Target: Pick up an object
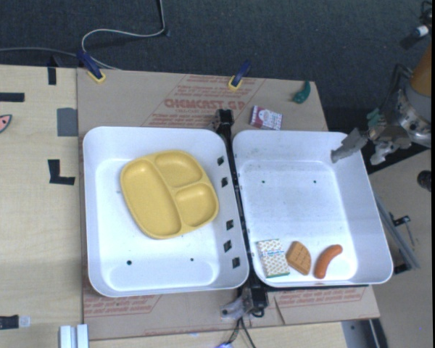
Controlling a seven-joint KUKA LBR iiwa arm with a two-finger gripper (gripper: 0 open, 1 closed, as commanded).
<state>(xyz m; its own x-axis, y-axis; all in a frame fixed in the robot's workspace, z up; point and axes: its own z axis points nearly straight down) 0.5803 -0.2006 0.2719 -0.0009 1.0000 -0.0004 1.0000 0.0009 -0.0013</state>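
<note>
The end effector (pixel 348 149) hovers over the right bin's (pixel 304 194) far rim; whether it is open, I cannot tell. Sausage (pixel 328 261), cracker (pixel 299 257) and box (pixel 272 258) lie near its front wall, unheld.

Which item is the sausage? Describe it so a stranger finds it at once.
Start at the right-hand white bin and go to its near edge, where three small things lie in a row. The sausage is the rightmost, beside the waffle-like biscuit: a glossy orange-red tube, not flat or square.
</note>
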